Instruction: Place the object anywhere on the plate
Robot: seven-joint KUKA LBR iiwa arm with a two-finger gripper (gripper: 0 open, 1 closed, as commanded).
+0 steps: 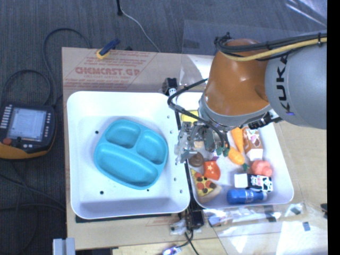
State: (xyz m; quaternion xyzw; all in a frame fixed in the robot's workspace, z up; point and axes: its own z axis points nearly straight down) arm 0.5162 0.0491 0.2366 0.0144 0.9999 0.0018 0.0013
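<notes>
Two white bins sat side by side as the gripper (197,142) hung over the toy food (234,169) in the right bin (284,187); its grasp could not be made out; the blue plate (132,152) lay left, in the left bin (74,206)

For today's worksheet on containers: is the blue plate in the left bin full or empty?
Empty. All three compartments of the plate show bare blue, while the toy food sits in the right bin.

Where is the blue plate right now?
The blue plate sits in the left white bin in the camera view, lying flat near the middle. The toy food is piled in the right bin, under the claw.
</notes>
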